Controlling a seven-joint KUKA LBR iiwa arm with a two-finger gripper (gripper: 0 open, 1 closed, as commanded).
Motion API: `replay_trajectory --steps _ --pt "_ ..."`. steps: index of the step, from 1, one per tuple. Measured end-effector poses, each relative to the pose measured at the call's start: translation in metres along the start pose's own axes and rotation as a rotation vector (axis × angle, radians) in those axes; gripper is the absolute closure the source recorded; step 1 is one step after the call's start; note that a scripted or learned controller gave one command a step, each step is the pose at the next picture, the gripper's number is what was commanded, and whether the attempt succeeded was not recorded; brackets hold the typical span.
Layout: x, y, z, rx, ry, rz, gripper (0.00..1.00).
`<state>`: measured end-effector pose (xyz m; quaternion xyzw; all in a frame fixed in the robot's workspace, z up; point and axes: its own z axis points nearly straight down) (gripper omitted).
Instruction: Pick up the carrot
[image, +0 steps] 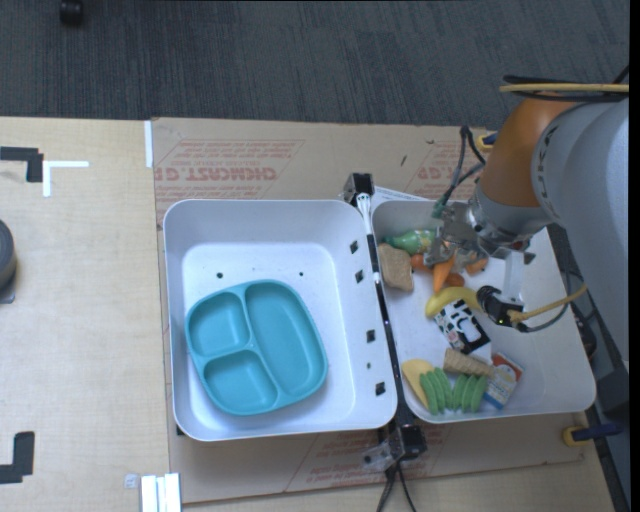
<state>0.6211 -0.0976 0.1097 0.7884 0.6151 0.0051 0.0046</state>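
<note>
The carrot (441, 271) is an orange piece lying in the upper middle of the right bin (560, 395), mostly covered by the gripper. More orange shows just right of the wrist, and I cannot tell whether it belongs to the carrot. My gripper (446, 250) reaches down from the right and sits directly over the carrot, at or close to it. The grey wrist and its cables hide where the two meet.
Around the carrot lie a green vegetable (408, 240), a bread slice (396, 268), a banana (447, 300) and a black-and-white toy (462, 325). Green pea pods (450, 390) and a packet (503, 378) lie near the front. The left bin (190, 230) holds a teal divided plate (257, 345).
</note>
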Motion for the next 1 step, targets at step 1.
replay_trajectory --steps 1 --pt "0.0507 0.0274 -0.0815 0.015 -0.007 0.154 1.00"
